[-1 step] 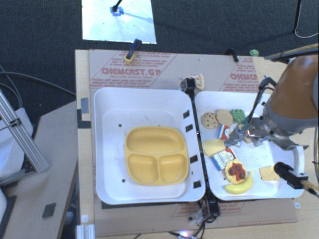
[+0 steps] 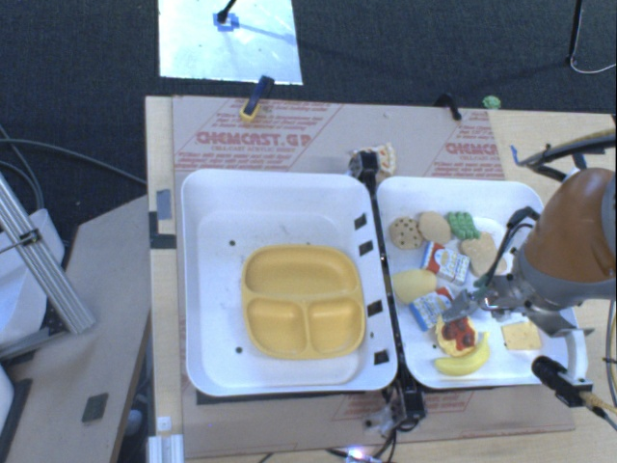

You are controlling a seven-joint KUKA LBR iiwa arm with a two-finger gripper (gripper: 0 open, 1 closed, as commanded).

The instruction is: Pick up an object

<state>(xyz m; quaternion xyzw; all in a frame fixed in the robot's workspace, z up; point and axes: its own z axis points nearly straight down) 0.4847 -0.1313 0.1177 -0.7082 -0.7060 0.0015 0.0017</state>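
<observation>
The gripper [image 2: 469,304] is seen low in the right bin [image 2: 405,193], above toy food; its grip cannot be told, seemingly beside the pizza slice [image 2: 457,335].

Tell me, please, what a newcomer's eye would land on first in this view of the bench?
Probably the yellow divided tray, sitting alone in the left bin. Next, the heap of toy food in the right bin: a chocolate-chip cookie, a banana at the near edge, a cracker. The grey arm reaches in from the right, its gripper low over that pile.
</observation>
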